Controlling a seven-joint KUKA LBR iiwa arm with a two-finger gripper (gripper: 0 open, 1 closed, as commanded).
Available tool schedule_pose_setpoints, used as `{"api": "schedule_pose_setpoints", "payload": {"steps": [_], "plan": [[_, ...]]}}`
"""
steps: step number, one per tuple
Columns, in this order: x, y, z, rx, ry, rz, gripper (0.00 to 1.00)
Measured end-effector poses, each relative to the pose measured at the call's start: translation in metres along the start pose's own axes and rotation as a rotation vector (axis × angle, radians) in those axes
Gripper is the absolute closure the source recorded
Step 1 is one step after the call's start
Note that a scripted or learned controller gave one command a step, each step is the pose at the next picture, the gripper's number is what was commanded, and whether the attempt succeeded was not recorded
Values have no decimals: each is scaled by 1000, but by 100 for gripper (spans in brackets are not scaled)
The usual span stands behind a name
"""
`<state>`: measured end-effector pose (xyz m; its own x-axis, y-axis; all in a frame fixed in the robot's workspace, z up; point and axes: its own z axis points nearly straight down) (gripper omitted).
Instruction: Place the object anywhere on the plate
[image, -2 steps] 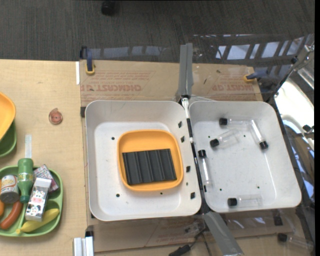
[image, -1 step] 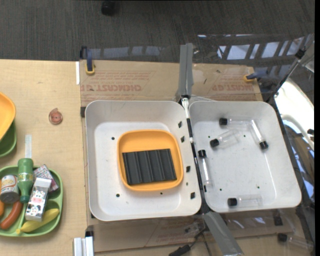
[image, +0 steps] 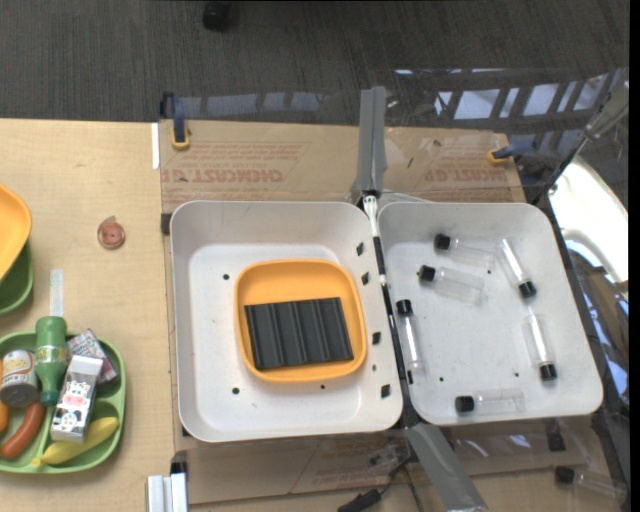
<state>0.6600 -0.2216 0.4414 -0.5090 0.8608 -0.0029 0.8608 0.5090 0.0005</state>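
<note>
Camera view shows clear vials (image: 465, 287) scattered across the right bin (image: 570, 390), well apart from the orange plate (image: 300, 280); round, slippery tubes could roll free. Tool's state cannot be told.

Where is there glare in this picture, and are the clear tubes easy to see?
In the camera view, strong glare washes out the area past the right bin, near the right edge. The clear tubes almost blend into the white floor; mainly their black caps stand out. The orange plate in the left bin is evenly lit and sharp.
</note>
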Motion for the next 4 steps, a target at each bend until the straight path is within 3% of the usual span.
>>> {"api": "schedule_pose_setpoints", "payload": {"steps": [1, 2, 4], "plan": [[0, 0, 58, 0, 2, -315, 0], [9, -16, 105, -1, 2, -536, 0], [3, -5, 133, -4, 0, -1121, 0]]}}
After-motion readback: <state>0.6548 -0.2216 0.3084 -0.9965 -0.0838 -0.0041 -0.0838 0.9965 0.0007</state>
